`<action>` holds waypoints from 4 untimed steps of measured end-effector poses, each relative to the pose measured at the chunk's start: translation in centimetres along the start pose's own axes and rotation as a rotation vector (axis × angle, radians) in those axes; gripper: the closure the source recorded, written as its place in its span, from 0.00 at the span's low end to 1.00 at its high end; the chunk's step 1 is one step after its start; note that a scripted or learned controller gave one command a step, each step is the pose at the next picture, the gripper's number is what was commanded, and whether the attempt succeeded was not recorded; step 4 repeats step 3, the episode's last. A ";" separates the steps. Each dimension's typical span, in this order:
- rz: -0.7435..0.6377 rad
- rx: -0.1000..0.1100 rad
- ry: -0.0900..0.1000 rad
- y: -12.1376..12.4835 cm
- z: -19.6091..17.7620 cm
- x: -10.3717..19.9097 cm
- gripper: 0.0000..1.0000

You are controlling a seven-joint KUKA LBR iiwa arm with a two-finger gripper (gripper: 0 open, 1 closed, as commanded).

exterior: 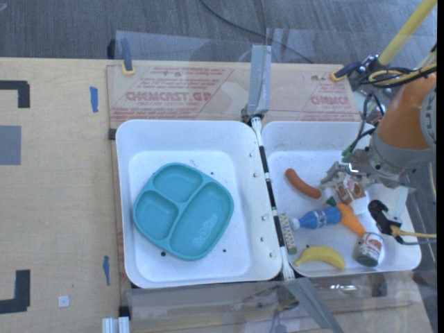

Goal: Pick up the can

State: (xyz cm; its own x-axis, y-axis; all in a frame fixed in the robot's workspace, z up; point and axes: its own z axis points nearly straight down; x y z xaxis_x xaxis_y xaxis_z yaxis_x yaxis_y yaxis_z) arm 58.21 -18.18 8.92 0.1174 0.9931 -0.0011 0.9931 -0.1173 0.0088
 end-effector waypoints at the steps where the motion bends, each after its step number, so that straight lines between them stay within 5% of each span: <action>1: 0.005 -0.005 -0.002 0.1 -1.2 -0.3 1.00; 2: 0.300 0.008 -0.001 0.8 -15.6 3.8 1.00; 3: 0.500 0.010 -0.002 2.6 -17.8 13.6 1.00; 4: 0.500 0.010 -0.002 2.6 -17.8 13.6 1.00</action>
